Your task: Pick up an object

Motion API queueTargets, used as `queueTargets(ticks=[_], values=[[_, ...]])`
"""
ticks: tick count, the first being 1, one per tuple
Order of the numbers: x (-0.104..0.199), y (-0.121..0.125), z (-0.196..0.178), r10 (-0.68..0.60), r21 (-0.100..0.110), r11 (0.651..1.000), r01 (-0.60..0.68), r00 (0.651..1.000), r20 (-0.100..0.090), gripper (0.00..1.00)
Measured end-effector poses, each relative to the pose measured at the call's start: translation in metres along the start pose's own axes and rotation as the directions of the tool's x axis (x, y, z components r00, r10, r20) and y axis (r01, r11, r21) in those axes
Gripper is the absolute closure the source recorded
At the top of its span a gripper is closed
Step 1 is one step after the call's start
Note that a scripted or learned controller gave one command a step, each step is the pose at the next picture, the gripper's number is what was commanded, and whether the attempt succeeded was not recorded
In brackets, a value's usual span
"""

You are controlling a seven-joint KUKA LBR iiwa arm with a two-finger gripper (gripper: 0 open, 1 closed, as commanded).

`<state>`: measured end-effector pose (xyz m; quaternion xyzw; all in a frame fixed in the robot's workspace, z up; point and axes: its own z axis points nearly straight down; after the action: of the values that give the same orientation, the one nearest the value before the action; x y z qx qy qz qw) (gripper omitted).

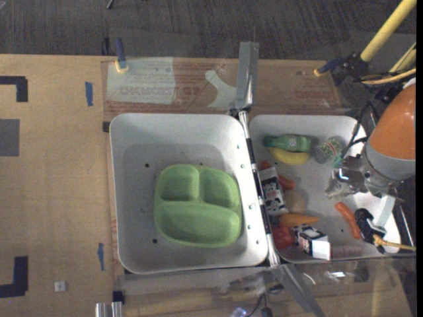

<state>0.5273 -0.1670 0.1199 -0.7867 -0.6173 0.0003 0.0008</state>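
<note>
The right bin (301, 122) holds several small items. At its back lie a green bottle (289, 141), a yellow banana (289, 156) and a grey can (327, 149). A black-and-white carton (271, 191) leans on the left wall. An orange carrot (299, 219), a red tomato (283, 236) and a small white carton (314, 242) sit near the front. My gripper (339, 185) hangs low over the right side of this bin, just in front of the can and behind an orange-red pepper (347, 218). I see nothing held in it.
In the left bin (132, 177) lies a green divided plate (197, 205). The wall between the two bins runs close to the carton. Brown cardboard and a yellow pole (390, 22) lie behind the bins.
</note>
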Motion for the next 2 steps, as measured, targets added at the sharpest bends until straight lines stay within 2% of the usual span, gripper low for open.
queueTargets(ticks=[1,2], values=[[-0.023,0.0222,0.0327,0.185,-0.005,0.983,-0.185,0.983,-0.001,1.0],[-0.0219,0.0226,0.023,0.181,-0.005,0.983,-0.181,0.983,-0.001,1.0]])
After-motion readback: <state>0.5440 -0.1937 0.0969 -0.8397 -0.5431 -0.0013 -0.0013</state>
